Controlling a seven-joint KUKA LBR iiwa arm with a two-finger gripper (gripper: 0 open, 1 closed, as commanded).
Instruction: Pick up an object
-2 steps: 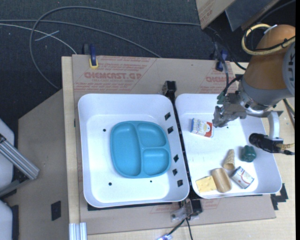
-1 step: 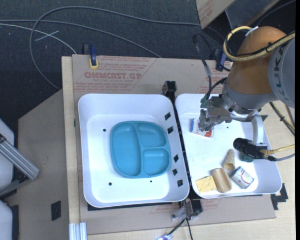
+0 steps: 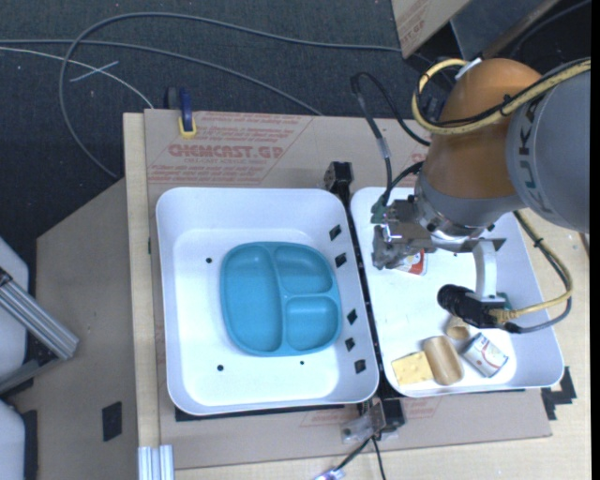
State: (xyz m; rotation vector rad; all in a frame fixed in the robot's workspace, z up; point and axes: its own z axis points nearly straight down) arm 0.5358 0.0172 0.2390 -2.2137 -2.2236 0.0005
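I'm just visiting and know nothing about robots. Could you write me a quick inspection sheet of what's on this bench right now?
Surface: a bench bearing a left bin and a right bin, both shallow and white, side by side.
Job's things: in the right bin's near corner, a yellow block, a tan cylinder and a small red-and-white can; a red-and-white item lies under the hand.
Clutter: a blue divided plate in the left bin.
Hand: the hand is low over the right bin's far half; grip state cannot be told.
Cables: a black cable and a yellow hose run along the arm; thin wires lie on the floor.
Surroundings: dark carpet, a cardboard box.
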